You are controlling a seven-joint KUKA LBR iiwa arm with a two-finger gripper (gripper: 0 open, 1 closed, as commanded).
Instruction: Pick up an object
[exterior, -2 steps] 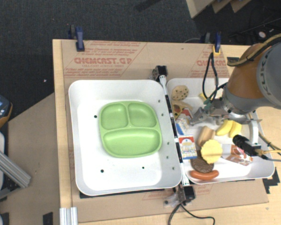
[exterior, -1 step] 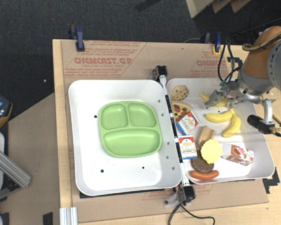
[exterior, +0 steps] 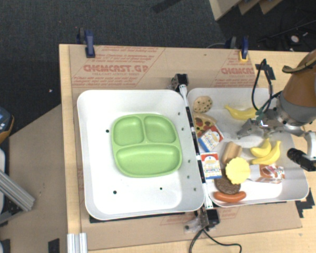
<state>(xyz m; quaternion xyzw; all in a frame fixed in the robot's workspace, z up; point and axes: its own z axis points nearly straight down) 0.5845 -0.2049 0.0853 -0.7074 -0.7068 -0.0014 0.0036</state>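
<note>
The arm reaches over the right bin [exterior: 297,191], its gripper [exterior: 260,124] low among toy food, between one banana [exterior: 240,112] and a second banana [exterior: 268,152]; whether it is spread or pinching cannot be told. A green divided plate [exterior: 146,145] lies in the left bin [exterior: 95,141]

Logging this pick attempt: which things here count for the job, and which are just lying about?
Job: grey arm's gripper; right white bin; yellow plastic bananas; round cookie; red sausage.
Lying about: green divided plate; left white bin; blue clamps.
</note>
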